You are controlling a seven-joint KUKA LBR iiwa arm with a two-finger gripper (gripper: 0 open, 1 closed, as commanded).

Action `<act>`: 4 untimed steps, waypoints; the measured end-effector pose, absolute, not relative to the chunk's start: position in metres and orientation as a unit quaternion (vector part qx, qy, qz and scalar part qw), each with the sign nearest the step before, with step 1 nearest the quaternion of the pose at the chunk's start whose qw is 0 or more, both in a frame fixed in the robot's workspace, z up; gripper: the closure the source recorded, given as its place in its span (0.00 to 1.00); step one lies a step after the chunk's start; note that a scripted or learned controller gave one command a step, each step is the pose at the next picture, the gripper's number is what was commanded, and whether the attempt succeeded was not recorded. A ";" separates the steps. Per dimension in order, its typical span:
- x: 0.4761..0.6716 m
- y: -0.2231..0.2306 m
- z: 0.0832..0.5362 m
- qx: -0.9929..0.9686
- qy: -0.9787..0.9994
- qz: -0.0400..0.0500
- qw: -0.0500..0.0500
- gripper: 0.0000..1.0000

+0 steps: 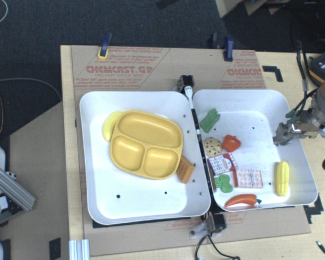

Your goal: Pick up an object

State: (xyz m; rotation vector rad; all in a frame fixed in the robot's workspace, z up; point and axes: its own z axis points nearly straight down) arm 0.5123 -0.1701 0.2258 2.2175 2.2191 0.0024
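The corn cob, a small yellow plastic toy with a ribbed surface, lies in the right bin near that bin's right wall, its long axis running nearly straight up and down the view, tipped only slightly. Along the bin's near edge a red-orange sausage lies almost crosswise, its length close to horizontal. A green leafy piece sits near the divider, slanted from lower left to upper right. Between them are a speckled round cookie, a glossy red pepper, flat printed packets and a small green toy.

The end effector hangs over the right bin's right side, just above the corn cob in the view and apart from it; the grey arm comes in from the right edge. Whether its fingers are spread or together cannot be told, and nothing is seen between them.

The left bin holds a smooth yellow three-compartment tray, set at a slant, with a yellow piece touching its upper left and a brown waffle-like block at its lower right corner. Both bins are shallow white plastic on a cardboard-covered counter.
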 end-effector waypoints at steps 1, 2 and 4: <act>0.531 -0.125 0.235 0.705 0.709 0.002 0.001 1.00; 0.559 -0.069 0.227 0.705 0.710 0.001 0.001 1.00; 0.603 0.032 0.225 0.705 0.709 0.002 0.001 1.00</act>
